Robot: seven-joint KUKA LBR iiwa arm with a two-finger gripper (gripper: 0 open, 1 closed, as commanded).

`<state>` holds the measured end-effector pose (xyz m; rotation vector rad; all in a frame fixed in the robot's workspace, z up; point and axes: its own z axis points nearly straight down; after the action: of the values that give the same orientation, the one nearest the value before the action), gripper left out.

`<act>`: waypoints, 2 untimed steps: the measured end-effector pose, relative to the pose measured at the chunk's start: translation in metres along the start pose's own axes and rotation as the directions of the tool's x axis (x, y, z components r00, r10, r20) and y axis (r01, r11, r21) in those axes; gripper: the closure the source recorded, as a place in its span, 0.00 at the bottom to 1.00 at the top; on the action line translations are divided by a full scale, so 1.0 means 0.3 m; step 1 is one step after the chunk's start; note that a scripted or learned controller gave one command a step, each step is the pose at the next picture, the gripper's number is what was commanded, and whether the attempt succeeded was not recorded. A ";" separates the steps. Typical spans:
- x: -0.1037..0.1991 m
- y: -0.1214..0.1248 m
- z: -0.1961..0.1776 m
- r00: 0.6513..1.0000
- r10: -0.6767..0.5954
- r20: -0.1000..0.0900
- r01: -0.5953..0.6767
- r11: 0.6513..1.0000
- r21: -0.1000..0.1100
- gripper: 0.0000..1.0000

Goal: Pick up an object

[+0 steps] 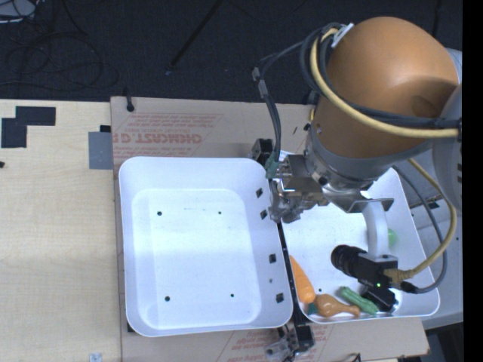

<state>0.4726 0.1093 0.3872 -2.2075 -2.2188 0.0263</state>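
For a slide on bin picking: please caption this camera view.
KUKA arm reaching over the right bin, above an orange carrot and green items; left bin alongside.

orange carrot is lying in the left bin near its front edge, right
Not quite. The camera view shows the orange carrot in the right bin, not the left bin. It does lie near the front edge, close to the divide between the two bins.
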 end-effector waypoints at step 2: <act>0.128 0.204 0.340 1.000 0.008 -0.001 -0.008 1.000 -0.013 1.00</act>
<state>0.5314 0.1476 0.2840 -2.2231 -2.2162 0.0107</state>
